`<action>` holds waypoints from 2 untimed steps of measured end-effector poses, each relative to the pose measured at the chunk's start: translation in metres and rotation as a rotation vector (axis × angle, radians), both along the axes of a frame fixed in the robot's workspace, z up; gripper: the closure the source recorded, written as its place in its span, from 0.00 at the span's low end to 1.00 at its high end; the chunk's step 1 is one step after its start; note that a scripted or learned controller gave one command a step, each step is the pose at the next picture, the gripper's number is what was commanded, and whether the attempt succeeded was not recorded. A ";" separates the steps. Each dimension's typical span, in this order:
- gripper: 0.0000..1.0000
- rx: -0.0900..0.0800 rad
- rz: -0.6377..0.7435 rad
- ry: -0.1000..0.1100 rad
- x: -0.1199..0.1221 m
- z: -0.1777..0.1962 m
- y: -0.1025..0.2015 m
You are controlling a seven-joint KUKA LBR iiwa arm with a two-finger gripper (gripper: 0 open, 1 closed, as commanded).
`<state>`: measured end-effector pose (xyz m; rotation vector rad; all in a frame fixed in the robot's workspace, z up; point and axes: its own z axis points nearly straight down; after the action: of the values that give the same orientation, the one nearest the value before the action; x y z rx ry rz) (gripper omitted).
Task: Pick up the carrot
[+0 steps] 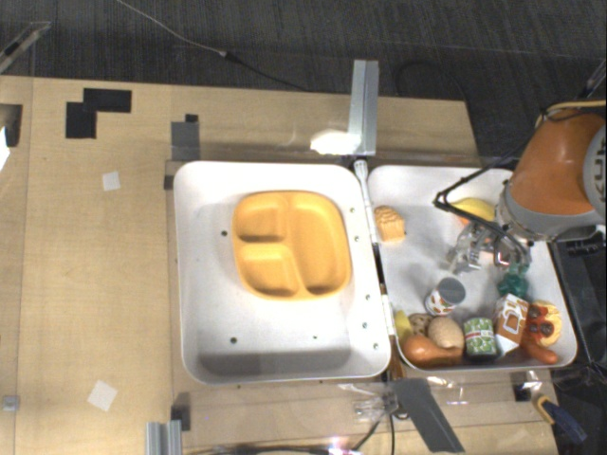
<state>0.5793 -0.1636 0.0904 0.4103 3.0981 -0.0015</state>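
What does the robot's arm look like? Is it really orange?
Partly. The arm has a big rounded orange band with grey below it. At its end sits a small, shiny metal gripper, and thin black cables loop out beside it.

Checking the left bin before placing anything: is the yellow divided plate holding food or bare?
Bare. The yellow plate in the left bin shows just its own compartments, nothing lying in them.

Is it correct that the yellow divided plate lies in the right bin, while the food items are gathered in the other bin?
Not quite. The camera view shows the yellow divided plate in the left bin, not the right one. The food items, among them the carrot, are gathered in the right bin, mostly along its near edge.
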 end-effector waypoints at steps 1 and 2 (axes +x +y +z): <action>0.00 0.005 0.069 0.001 0.074 -0.001 0.067; 0.00 -0.001 0.081 0.000 0.087 0.057 0.023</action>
<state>0.6664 -0.1402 0.1479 0.2844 3.1123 -0.0022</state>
